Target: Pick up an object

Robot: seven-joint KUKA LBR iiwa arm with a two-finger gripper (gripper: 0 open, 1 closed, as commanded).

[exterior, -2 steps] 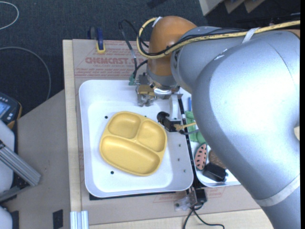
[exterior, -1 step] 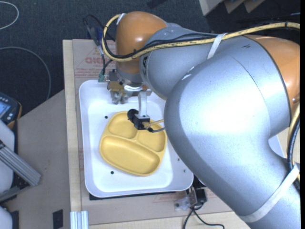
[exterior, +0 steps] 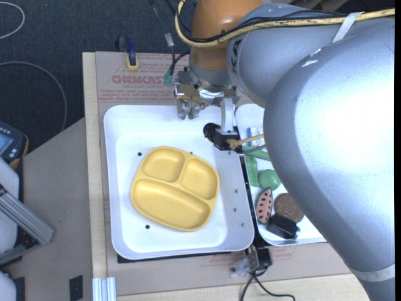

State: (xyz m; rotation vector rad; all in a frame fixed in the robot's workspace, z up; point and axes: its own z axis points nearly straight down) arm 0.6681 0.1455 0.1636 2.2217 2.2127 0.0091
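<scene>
The pincer [exterior: 190, 110] hangs at the far rim of the left bin [exterior: 113, 168], over the white edge, pointing down. At this slant I cannot tell whether it is released or clenched, nor whether it touches the rim. It is well apart from everything that could be picked.

In the left bin a yellow divided plate [exterior: 175, 187] lies flat near the middle, three compartments up, with bare white floor between it and the pincer.

The right bin [exterior: 276, 238] is largely covered by the grey arm [exterior: 326, 137], which crosses it from the right and hides most of its floor. Along the strip that shows lie a green piece [exterior: 265, 178], just nearer than it a red slice with dark seeds [exterior: 265, 204], a brown round thing [exterior: 289, 206] beside that slice, and a black block [exterior: 282, 226] at the near rim. A small blue-and-white item [exterior: 254, 133] sits at the far end, partly under the arm.

Both bins rest on a brown board with red lettering [exterior: 135, 79].
</scene>
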